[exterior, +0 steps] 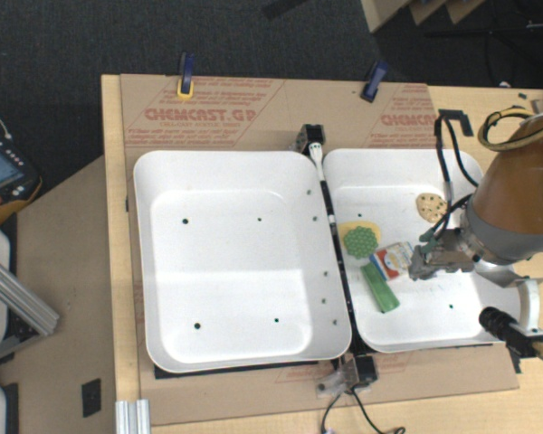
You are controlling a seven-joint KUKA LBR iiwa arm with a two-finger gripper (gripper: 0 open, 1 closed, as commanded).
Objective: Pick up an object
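Note:
The right bin (452,328) holds several small objects. A green round studded piece (361,240) lies on a yellow scrap near the divider. Below it lies a green bar (380,289) with a blue strip along it. A white packet with red print (395,259) sits just right of these. A tan cookie-like disc (427,205) rests farther back. My gripper (425,262) is low in the right bin, right beside the white packet, under the grey and orange arm (516,197).
The left bin (163,188) sits to the left across a black divider (333,233). Both bins rest on a cardboard sheet (127,134) held by clamps at the back. Black cables (448,152) hang near the arm.

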